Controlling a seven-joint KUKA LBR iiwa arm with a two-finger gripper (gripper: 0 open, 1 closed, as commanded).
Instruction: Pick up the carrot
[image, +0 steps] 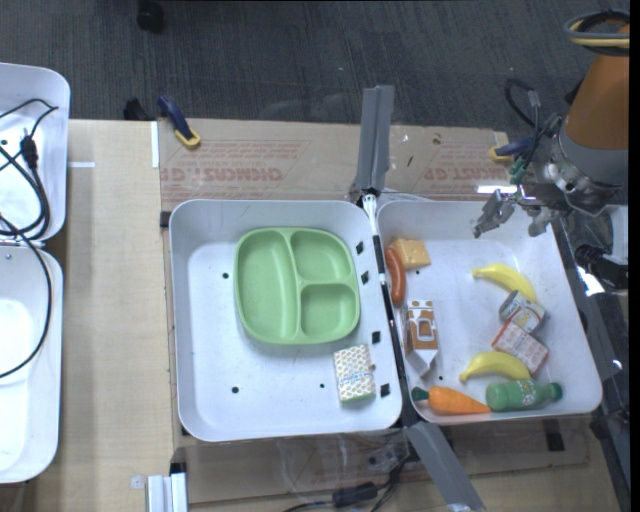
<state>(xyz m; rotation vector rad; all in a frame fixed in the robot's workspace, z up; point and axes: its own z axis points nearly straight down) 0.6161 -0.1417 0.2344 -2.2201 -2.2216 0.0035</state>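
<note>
The carrot (455, 401), orange with a green top, lies at the front edge of the right bin (570, 290), its tip against a green bottle (525, 395). My gripper (512, 220) hovers over the far right corner of that bin, well away from the carrot. Its fingers (487, 217) are spread open with nothing between them.
The right bin also holds two bananas (505, 280) (495, 365), a sausage (396, 275), an orange block (410, 253), a small carton (422, 325) and two packets (522, 330). In the left bin (200, 330) sit a green divided plate (297, 285) and a small patterned box (355, 373).
</note>
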